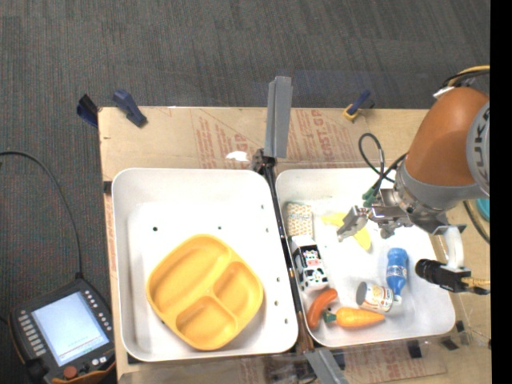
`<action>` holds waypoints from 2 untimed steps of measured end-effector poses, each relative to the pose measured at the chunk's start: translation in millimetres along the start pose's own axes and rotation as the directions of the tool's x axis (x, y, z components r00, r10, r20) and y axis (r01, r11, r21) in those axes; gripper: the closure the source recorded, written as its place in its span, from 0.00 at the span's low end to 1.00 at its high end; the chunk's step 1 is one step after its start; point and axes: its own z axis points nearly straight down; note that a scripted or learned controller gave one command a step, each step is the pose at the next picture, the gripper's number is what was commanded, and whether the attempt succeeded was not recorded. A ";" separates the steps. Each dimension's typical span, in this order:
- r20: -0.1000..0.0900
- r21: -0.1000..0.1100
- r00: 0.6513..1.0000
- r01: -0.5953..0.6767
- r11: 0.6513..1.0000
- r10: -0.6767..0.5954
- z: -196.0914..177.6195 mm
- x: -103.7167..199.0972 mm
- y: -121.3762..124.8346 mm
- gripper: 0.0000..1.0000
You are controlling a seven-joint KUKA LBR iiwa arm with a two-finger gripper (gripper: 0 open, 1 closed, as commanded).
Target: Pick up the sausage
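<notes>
The sausage (320,303), a short reddish-brown piece, lies near the front left corner of the right bin (424,322). It rests against the green end of a toy carrot (358,318). My gripper (368,224) hovers over the middle of the right bin, up and to the right of the sausage and well apart from it. Its fingers (350,226) stand open with nothing held between them. A yellow flat piece (357,235) lies just beneath the gripper.
The right bin also holds a cow-print milk carton (310,266), a blue bottle (396,269), a small can (376,297) and a waffle-like piece (299,213). A yellow divided plate (206,291) sits in the left bin (136,206).
</notes>
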 end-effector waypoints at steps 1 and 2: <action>-0.002 0.004 1.000 -0.003 1.000 0.003 -7.5 -0.5 -0.3 1.00; 0.001 -0.001 0.940 -0.342 0.940 0.342 6.0 44.1 30.3 1.00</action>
